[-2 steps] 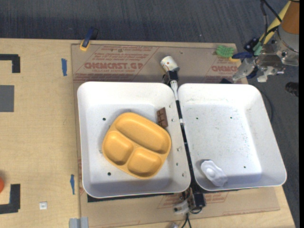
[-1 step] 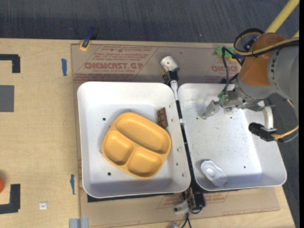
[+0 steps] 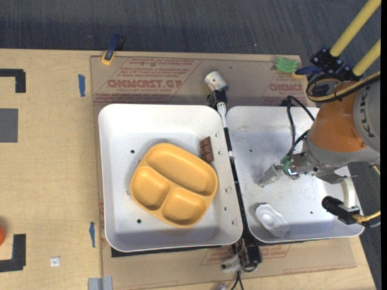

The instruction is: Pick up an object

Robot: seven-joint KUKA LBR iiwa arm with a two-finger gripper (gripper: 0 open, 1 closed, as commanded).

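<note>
Gripper low in right bin, grip unclear; clear lump (nearby) not lifted; pickup pending

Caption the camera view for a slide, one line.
Arm's gripper low in the right bin above a clear object; yellow divided tray in the left bin.

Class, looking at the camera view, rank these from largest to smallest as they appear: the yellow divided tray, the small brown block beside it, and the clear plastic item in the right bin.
1. Yellow divided tray, by far the largest.
2. Clear plastic item.
3. Brown block, the smallest.
</note>
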